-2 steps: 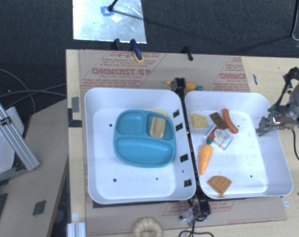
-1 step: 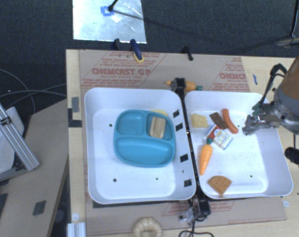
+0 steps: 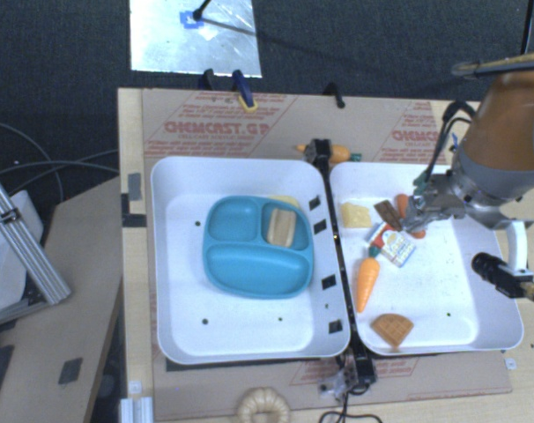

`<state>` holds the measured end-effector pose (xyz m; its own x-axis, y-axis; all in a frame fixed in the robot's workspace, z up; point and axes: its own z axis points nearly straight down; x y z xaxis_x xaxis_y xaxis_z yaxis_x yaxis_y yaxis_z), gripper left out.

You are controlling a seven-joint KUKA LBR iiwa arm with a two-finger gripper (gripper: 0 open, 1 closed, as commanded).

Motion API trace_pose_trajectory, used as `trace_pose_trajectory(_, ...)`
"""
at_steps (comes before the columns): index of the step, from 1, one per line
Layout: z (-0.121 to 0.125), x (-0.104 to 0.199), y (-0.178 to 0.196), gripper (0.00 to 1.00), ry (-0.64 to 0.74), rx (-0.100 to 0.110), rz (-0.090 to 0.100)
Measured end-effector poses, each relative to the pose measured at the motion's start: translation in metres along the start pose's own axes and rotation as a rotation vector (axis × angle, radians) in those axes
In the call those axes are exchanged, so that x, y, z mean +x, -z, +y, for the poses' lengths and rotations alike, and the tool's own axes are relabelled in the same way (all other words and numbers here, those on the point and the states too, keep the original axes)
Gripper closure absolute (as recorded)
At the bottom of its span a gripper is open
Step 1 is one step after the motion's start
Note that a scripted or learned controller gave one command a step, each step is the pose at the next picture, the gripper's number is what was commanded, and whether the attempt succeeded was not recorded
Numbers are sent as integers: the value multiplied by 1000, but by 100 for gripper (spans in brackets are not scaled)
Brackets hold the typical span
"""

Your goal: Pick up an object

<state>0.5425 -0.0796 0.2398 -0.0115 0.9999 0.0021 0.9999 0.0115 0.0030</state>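
Observation:
The right bin (image 3: 496,324) holds several toy foods. An orange carrot (image 3: 367,280) lies near the divider, with a small printed carton (image 3: 397,248) just above and right of it. A pale yellow cheese slice (image 3: 356,214) and a brown piece (image 3: 388,211) lie at the bin's back left. A tan waffle-like piece (image 3: 392,329) sits near the front wall. My gripper (image 3: 416,215) hangs low over the back middle of this bin, right beside the brown piece and above the carton. Something red (image 3: 402,204) shows at its tip; whether it is gripped is unclear.
In the left bin (image 3: 174,324) a blue divided plate (image 3: 249,258) carries a tan bread slice (image 3: 281,227). An orange toy (image 3: 338,154) lies on the board behind the bins. A beige ring (image 3: 263,405) sits at the front edge. A black fitting (image 3: 499,273) overhangs the right bin's right side.

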Motion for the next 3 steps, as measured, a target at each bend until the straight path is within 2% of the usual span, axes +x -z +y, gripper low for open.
trace_pose_trajectory(1,7,54,6,100,-1,1,0)
trace_pose_trajectory(2,12,96,-5,100,-3,3,-1)
trace_pose_trajectory(3,18,151,-22,100,-2,4,0)
